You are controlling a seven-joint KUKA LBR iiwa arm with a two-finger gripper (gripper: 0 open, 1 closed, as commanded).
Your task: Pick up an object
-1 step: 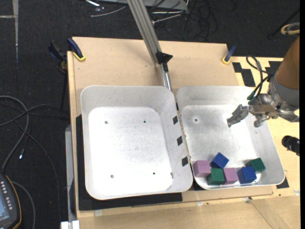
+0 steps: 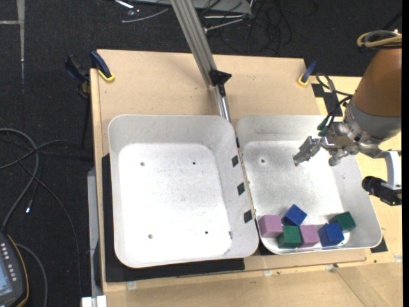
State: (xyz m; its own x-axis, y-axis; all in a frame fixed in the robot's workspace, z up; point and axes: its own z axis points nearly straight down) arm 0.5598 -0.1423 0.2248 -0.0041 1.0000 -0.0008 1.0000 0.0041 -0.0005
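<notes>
Blocks sit clustered at near edge of right bin (image 2: 358, 190): purple cube (image 2: 270, 224), blue cube (image 2: 295, 214), green cube (image 2: 291, 236), 2nd purple cube (image 2: 310, 235), 2nd blue cube (image 2: 331, 233), dark green cube (image 2: 345, 220), all small w/ flat matte faces, most touching. Gripper (image 2: 317, 152) hangs above bin's far part, well apart from them, fingers spread open, nothing between. Left bin (image 2: 121, 171) beside it on wooden worktop (image 2: 160, 82)

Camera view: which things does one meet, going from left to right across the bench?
Left bin → right bin → pink block → green block → second pink block → blue block → second green block.
</notes>
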